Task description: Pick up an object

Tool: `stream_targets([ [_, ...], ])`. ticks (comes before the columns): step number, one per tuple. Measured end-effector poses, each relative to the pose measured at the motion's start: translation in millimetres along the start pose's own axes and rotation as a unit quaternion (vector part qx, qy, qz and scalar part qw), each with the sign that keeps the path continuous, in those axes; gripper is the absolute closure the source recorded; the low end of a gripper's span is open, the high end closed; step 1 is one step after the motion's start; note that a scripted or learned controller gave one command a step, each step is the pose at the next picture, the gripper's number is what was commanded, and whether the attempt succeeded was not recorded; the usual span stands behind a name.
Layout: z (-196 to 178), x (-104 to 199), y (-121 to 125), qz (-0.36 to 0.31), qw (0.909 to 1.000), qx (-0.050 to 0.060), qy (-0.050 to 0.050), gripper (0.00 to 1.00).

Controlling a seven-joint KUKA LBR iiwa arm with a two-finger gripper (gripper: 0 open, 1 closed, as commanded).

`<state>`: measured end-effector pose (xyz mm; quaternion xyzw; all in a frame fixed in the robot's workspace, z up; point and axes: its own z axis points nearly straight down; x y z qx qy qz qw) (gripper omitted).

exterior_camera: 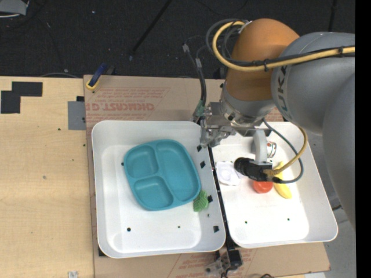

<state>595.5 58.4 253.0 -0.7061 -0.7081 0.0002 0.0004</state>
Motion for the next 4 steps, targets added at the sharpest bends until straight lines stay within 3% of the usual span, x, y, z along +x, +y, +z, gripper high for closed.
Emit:
stream_targets([
  [1,10.2,43.1,11.6,0.001,1.0000,0.000,0.000,1.00],
  [3,23.5,52.1,25.2,0.001,1.0000,0.000,0.000,1.00],
  [4,23.4,52.3,25.1,0.001,1.0000,0.000,0.000,0.00],
])
